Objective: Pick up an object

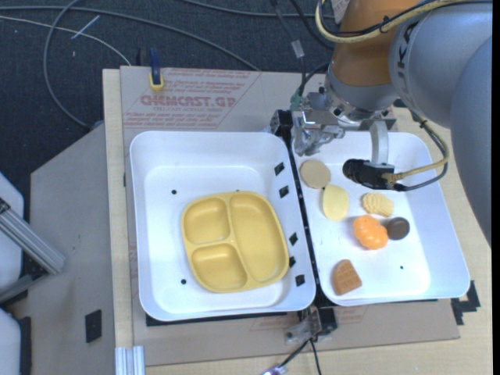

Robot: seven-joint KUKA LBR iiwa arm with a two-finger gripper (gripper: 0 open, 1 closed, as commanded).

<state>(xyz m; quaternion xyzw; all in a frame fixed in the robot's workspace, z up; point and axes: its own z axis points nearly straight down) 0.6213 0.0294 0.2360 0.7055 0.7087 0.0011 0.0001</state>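
Note:
The right bin (437, 280) holds several food pieces. A round tan cookie (316, 173) lies at its upper left, with a pale yellow slice (336, 202) just below it. Further right are a ridged yellow biscuit (378, 204), an orange ball (370, 233) and a dark brown disc (398, 228). A brown crusty piece (346, 276) lies near the bin's front edge. My gripper (312, 137) hangs over the bin's upper left corner, just above the tan cookie. I see nothing held in it.
A yellow divided plate (233, 241) lies in the left bin (148, 178). A black part on a cable (367, 173) hangs from the arm over the right bin, beside the cookie. The wall between the bins (301, 209) runs close to my gripper.

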